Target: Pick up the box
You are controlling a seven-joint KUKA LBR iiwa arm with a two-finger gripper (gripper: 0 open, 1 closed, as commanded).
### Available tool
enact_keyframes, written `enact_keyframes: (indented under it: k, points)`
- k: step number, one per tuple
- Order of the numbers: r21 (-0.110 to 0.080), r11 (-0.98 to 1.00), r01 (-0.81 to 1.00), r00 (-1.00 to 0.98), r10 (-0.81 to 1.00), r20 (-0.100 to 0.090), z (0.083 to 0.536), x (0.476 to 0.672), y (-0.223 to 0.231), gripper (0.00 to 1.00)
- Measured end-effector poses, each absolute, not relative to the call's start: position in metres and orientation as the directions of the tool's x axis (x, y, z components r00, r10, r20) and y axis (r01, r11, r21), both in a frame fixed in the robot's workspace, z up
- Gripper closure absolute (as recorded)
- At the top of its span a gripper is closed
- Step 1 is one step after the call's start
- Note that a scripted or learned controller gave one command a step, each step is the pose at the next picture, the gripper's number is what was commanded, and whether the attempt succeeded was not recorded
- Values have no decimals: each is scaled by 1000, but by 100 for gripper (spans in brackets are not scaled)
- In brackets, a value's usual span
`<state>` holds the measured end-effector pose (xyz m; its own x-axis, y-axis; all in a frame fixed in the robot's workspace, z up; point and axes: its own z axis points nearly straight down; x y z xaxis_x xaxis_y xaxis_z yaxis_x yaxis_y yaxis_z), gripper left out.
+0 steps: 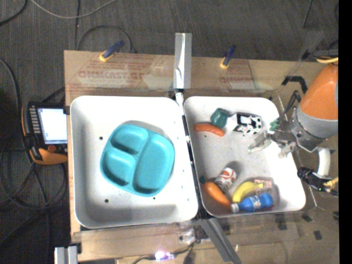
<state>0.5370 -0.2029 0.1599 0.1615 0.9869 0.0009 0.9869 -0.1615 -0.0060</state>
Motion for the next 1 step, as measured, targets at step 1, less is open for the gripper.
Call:
enact_keyframes:
  k: [1]
  points:
    - [9,-284,959,284,959,-4,91,550,-160,0]
